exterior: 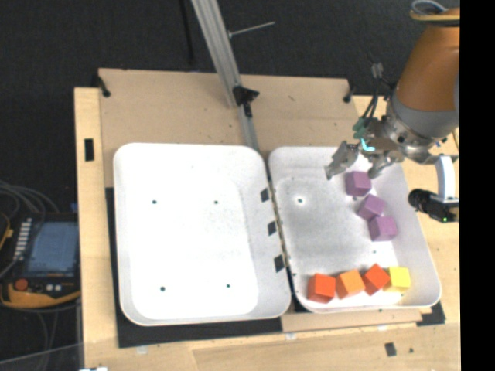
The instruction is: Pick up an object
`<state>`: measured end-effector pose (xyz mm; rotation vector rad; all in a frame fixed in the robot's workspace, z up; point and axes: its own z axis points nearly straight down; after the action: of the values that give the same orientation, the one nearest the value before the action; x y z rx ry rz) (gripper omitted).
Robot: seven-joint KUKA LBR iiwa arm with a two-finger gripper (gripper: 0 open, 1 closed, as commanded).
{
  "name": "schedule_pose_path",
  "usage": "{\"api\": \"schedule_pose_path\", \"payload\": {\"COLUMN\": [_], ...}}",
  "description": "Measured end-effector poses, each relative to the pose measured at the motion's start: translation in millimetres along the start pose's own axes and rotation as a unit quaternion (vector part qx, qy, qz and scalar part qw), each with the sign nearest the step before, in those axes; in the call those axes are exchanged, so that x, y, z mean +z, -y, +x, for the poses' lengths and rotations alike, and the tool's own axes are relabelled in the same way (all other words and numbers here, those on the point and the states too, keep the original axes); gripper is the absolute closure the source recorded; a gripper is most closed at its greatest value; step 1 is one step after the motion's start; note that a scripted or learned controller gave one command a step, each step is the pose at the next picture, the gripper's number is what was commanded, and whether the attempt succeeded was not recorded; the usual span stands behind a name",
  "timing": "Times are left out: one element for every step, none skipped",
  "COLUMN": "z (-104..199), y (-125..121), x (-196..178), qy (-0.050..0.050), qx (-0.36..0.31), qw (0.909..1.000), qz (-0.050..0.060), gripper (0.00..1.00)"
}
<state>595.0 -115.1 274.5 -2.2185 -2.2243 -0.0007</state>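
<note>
My gripper point(360, 163) hangs over the far right part of the right bin point(309, 230), fingers spread apart and nothing between them. Just below it lies a purple block point(357, 182), with two more purple blocks point(372, 205) point(383, 227) trailing toward the front right. Along the bin's front edge sits a row of blocks: a red-orange one point(322, 287), an orange one point(350, 283), another red-orange one point(376, 277) and a yellow one point(400, 277).
The left bin point(193, 230) stands beside the right one. A slanted metal pole point(220, 52) rises from the back of the bench between the bins. A handheld pendant point(42, 257) lies off the bench at the left.
</note>
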Motion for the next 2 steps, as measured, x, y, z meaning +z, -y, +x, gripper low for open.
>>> {"api": "schedule_pose_path", "payload": {"z": [-0.1,7.8], "y": [-0.2,-2.5], "x": [-0.3,53.2], "qy": [0.000,0.001], "qx": [0.001,0.001], "qw": [1.0000,1.0000], "qz": [-0.001,0.002], "gripper": [0.00,0.00]}}
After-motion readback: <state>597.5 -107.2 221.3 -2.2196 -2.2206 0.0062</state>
